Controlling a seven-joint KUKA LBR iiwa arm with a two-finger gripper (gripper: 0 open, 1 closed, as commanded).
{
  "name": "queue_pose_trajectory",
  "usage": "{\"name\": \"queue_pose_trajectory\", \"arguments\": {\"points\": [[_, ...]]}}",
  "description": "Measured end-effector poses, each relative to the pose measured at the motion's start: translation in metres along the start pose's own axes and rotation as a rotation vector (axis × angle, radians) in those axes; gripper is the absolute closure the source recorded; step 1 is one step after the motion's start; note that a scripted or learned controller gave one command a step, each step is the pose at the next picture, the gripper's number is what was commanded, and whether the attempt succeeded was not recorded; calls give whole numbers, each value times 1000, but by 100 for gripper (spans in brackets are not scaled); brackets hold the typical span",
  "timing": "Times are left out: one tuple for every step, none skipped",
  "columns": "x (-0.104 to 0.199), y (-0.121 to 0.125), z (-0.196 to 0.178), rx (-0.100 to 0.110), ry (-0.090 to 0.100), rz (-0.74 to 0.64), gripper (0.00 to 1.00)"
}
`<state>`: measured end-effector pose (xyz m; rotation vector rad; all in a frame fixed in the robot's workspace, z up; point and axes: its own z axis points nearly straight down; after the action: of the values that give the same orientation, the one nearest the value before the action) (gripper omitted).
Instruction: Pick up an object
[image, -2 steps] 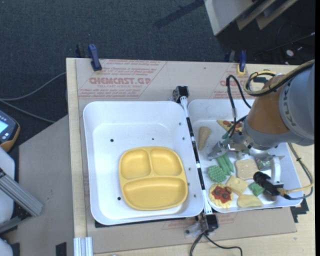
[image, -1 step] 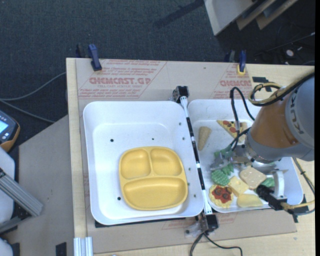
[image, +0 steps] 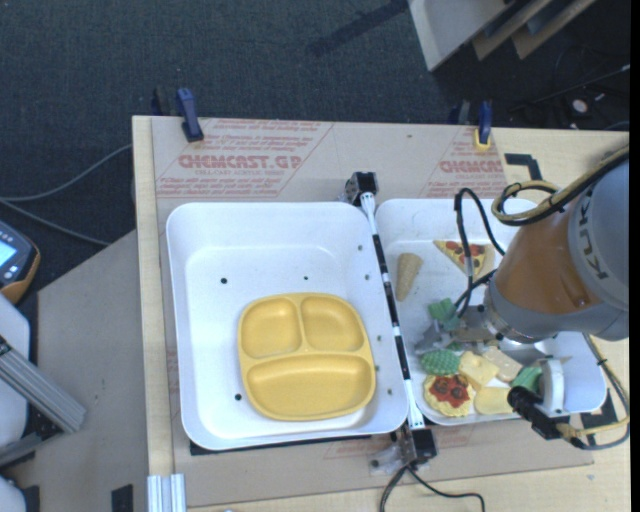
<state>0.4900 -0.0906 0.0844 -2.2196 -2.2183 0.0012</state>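
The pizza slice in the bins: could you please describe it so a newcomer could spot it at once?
Look at the right white bin, where the arm reaches in. Near its far wall, just left of the arm's orange band, lies the pizza slice. Unlike the plain tan cone to its left, it is a yellow wedge with red spots.

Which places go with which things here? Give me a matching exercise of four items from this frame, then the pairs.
Things:
1. yellow divided plate
2. pizza slice
3. tan cone
4. round mini pizza

Places:
A. far end of the right bin, beside the arm
B. near edge of the right bin, below the arm's wrist
C. middle of the left bin
D. right bin, close to the divider between the bins

Pairs: 1-C, 2-A, 3-D, 4-B
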Motion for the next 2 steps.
{"name": "queue_pose_trajectory", "arguments": {"points": [[-17, 59, -1, -9, -5, -2, 0], [-8, 35, 0, 1, 0, 1, 0]]}}
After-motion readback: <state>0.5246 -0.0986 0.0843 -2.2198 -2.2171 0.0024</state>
